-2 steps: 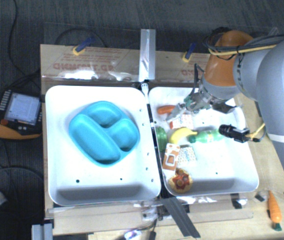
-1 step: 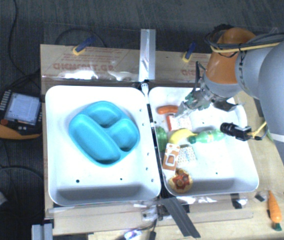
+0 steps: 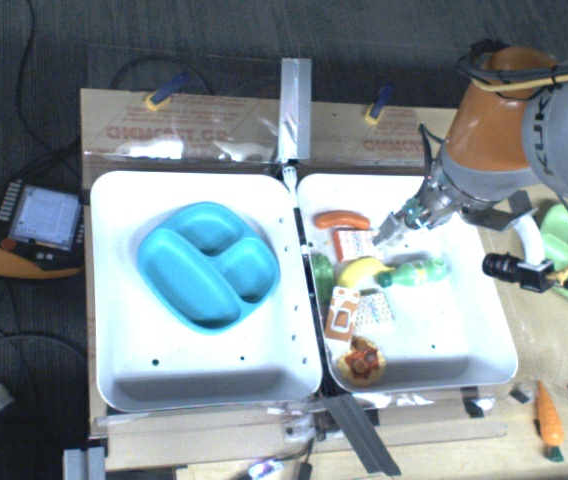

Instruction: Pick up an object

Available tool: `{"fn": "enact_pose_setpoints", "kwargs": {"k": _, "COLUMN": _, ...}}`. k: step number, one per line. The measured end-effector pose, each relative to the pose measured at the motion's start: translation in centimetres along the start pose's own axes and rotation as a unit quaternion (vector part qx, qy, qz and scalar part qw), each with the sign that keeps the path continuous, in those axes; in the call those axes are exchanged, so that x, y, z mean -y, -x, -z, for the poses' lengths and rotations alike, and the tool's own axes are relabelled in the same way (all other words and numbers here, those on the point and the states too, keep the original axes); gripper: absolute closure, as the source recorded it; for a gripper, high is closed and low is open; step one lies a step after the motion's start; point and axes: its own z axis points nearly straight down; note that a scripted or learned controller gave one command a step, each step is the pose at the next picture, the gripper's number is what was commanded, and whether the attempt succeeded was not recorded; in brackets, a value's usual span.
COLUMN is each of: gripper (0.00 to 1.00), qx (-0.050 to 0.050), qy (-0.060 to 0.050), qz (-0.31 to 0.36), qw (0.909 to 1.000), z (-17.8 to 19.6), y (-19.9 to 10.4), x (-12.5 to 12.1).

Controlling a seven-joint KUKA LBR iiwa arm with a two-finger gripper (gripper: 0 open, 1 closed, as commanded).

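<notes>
Hovering over the right bin (image 3: 484, 298), gripper (image 3: 392, 228) sits above the crowded yellow lemon (image 3: 357, 271), presumably selecting a target; finger state indiscernible.

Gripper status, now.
Gripper: low in the right bin, beside the orange packet and above the yellow lemon; open or shut cannot be told, and no object is seen held.

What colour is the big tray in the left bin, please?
Bright blue tray, seen in the camera view.
</notes>
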Motion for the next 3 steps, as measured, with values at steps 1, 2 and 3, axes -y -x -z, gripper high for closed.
{"fn": "enact_pose_setpoints", "kwargs": {"k": 1, "gripper": 1.0, "qx": -0.001, "qy": 0.0, "qz": -0.003, "qw": 1.0, "z": -1.6, "y": -0.9, "x": -3.8}}
{"fn": "enact_pose_setpoints", "kwargs": {"k": 2, "gripper": 1.0, "qx": -0.001, "qy": 0.0, "qz": 0.093, "qw": 0.9957, "z": -0.6, "y": -3.7, "x": 2.7}}
{"fn": "enact_pose_setpoints", "kwargs": {"k": 3, "gripper": 1.0, "qx": 0.0, "qy": 0.0, "qz": 0.041, "qw": 0.9992, "z": 2.3, "y": -6.5, "x": -4.1}}
